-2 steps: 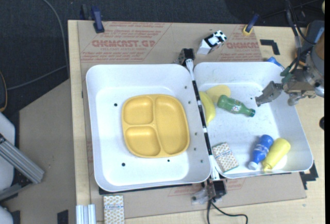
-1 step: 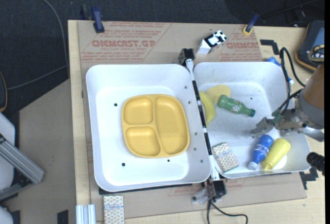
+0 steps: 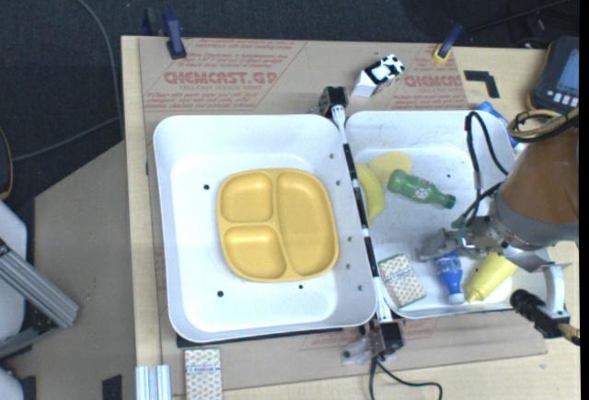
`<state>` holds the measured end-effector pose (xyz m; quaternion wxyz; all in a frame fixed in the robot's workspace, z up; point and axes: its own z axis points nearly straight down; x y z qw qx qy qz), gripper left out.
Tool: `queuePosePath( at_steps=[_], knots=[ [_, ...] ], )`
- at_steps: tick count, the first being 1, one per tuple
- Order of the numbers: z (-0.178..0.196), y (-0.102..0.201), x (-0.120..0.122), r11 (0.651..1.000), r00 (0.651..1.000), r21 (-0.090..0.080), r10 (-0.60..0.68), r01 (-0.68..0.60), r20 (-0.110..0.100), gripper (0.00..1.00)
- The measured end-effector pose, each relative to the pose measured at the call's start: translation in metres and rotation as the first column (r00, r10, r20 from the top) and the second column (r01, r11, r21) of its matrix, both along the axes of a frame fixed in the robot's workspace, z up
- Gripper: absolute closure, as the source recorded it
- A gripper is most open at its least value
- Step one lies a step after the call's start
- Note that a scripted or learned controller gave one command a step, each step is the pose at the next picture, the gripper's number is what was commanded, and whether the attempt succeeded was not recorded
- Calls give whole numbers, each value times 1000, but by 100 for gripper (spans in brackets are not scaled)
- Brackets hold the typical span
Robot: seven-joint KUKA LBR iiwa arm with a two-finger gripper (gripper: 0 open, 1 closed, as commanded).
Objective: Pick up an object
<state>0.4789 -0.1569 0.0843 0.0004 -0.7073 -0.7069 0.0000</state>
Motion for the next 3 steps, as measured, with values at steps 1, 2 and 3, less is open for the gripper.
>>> queuePosePath(
  at_steps=[1, 2, 3],
  knots=[
    [10, 0, 0, 1000, 1000, -1, -1, 1, 2, 100],
    [41, 53, 116, 1000, 1000, 0, 2, -2, 2, 100],
    [101, 148, 94, 1000, 1000, 1, 2, -2, 1, 100]
  ],
)
